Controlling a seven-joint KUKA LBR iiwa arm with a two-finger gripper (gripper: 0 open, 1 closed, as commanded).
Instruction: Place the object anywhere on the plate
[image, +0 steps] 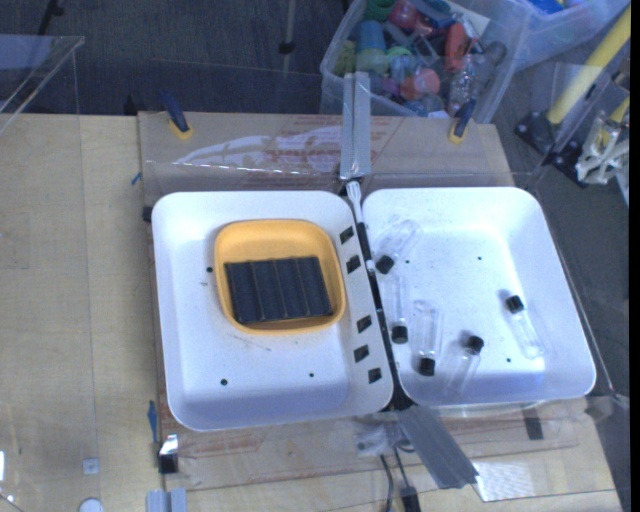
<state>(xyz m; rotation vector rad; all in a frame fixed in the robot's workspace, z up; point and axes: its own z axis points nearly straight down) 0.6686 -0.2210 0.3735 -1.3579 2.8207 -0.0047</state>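
A ridged slab (278, 290) lies flat on the plate (228, 248) in the left bin (180, 330), so the placing looks done, if that slab is the object meant. Vials (427, 335) lie in the right bin (545, 230). How the jaws stand I cannot tell.

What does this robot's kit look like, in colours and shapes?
The left shallow white bin, round-cornered, holds a yellow rounded-square plate bearing a dark ribbed slab. The matching right white bin beside it holds small clear vials with black caps.
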